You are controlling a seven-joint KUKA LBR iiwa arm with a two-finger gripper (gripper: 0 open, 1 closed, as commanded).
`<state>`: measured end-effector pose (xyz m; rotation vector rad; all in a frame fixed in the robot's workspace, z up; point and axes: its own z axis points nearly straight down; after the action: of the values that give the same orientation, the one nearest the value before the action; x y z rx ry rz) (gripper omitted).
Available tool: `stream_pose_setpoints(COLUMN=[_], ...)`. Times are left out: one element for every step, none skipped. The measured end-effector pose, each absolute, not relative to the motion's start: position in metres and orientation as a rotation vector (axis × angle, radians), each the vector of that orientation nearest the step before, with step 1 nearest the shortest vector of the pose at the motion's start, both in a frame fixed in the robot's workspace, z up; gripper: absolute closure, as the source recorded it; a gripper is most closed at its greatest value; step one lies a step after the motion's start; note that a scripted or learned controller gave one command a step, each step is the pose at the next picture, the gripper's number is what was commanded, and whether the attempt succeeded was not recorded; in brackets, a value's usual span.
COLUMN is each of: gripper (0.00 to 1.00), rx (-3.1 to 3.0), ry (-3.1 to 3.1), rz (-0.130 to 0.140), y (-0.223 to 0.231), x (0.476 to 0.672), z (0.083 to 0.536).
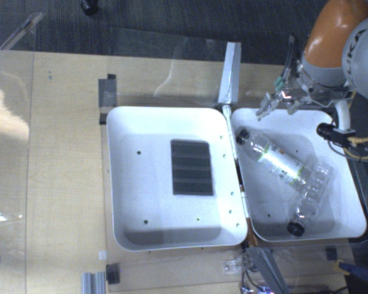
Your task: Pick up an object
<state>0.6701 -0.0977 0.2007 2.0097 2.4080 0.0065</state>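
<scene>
Camera view, desk: two shallow white bins are set side by side on a pale wooden desk (61,182), so that things can be reached from above.
Camera view, left bin: the left bin (135,133) carries a dark ribbed pad (191,167) lying flat near its middle; no loose object is seen beside it.
Camera view, right bin: the right bin (349,216) holds the things to be picked, two clear plastic bottles.
Camera view, first bottle: the first bottle (273,158) lies on its side, slanted, its dark cap towards the bin's far left corner.
Camera view, second bottle: the second bottle (310,195) also lies on its side, its dark cap towards the near edge; its upper end touches or overlaps the first bottle's end, so the two form a bent line.
Camera view, arm: the grey arm (337,35) with its orange band is held over the far edge of the right bin, reaching in from the right.
Camera view, pincer: the pincer (276,103) is seen above the bin's far rim, apart from both bottles; nothing is held in it, and whether its tips are spread or closed cannot be told.
Judgement: the pick is judged not yet made; the first bottle's capped end lies nearest the pincer.
</scene>
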Motion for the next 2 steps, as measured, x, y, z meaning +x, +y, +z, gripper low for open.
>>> stream_pose_setpoints(gripper=[0.00,0.00], rx=[2.009,1.752], ry=[2.407,2.598], rz=[0.008,0.009], y=[-0.102,-0.089], x=[0.611,0.648], z=[0.102,0.088])
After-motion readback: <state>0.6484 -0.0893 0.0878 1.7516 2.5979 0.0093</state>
